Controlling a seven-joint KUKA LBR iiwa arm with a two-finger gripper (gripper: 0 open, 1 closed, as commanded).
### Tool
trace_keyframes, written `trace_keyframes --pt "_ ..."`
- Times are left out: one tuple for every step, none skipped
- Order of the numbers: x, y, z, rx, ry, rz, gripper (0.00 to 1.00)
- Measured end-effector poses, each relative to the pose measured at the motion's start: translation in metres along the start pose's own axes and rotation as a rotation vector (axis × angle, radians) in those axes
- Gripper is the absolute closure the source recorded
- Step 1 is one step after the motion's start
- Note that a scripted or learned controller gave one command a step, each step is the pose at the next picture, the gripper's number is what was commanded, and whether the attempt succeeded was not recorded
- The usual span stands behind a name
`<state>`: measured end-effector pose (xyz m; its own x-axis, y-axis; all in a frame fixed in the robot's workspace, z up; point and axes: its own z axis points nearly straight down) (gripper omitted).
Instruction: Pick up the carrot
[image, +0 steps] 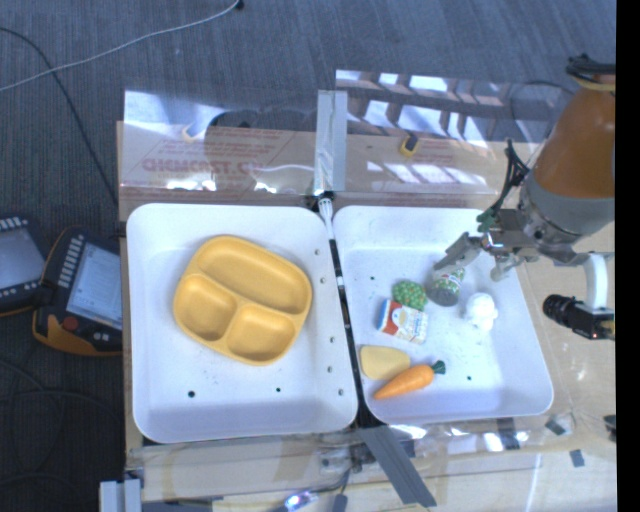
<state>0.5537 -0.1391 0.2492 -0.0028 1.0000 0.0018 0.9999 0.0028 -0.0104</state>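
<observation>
Camera view: carrot (406, 380) lies in right bin (520, 395); claw (478, 250) above.

The carrot (406, 380) lies near the right bin's (520, 395) front wall, open above and to its right; a yellow wedge (382, 360) touches its left end; a small carton (403, 321) and green ball (408, 294) crowd just behind.

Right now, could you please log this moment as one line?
carrot: right bin, front | gripper: above bin's rear, apart from carrot | yellow tray: left bin
</observation>
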Motion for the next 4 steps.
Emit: trace_keyframes --pt "0.005 -0.030 0.100 -0.007 -0.001 -0.009 0.00" --pt "-0.057 -0.025 0.002 -0.009 -0.004 0.040 0.00" --pt "0.027 -0.070 0.092 -0.006 -0.001 -0.073 0.00" --pt "0.038 -0.064 0.157 -0.023 -0.006 -0.159 0.00"
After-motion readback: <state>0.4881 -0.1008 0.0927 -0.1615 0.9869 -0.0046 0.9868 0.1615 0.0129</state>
